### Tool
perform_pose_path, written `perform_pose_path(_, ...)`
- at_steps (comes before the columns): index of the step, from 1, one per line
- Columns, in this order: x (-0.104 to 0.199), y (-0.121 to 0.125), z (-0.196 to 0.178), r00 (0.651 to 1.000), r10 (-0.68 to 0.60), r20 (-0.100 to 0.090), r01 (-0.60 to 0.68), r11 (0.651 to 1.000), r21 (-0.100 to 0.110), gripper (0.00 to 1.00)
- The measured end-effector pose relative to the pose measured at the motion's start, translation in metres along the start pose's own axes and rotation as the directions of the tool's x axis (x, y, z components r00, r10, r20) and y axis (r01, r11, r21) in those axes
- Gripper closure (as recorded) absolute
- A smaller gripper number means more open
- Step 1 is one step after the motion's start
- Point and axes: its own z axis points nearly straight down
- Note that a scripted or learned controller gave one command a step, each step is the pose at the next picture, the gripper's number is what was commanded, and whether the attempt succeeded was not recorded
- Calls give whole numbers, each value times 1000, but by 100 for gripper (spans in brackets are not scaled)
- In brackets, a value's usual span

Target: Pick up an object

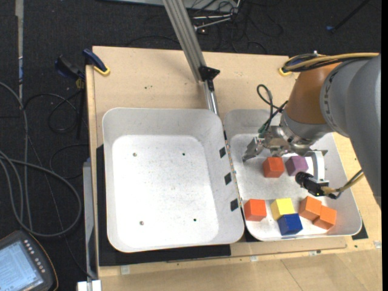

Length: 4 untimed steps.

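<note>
The arm [339, 96] comes in from the right of the frame and bends down over the right bin [242, 147], its orange band above the wrist. The jaws [280, 153] sit low in the upper middle of that bin, right over an orange cube [273, 167] and a purple cube [296, 163] that lie side by side, touching or nearly so. Whether the jaws are spread or pressed together cannot be told, as the wrist hides them, and no cube is seen between them.

Along the lower edge of the right bin lie more cubes: an orange one [255, 209] at lower left, a yellow one [282, 207] just beside it, a blue one [290, 224] touching the yellow one's lower side, and two orange ones [319, 212] close together at lower right.

The left bin [121, 126] fills the middle of the frame. Both bins rest on a tan worktop [151, 77].
</note>
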Motion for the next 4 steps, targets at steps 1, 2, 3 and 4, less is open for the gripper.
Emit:
perform_pose_path(1, 0, 1, -13, 1000, 1, 1, -1, 1000, -6, 100)
perform_pose_path(2, -9, -4, -66, 1000, 1, 2, -1, 1000, -10, 100)
perform_pose_path(3, -11, 1, -130, 1000, -3, 3, 3, 1000, -13, 100)
perform_pose_path(4, -11, 2, -159, 1000, -3, 2, 3, 1000, -10, 100)
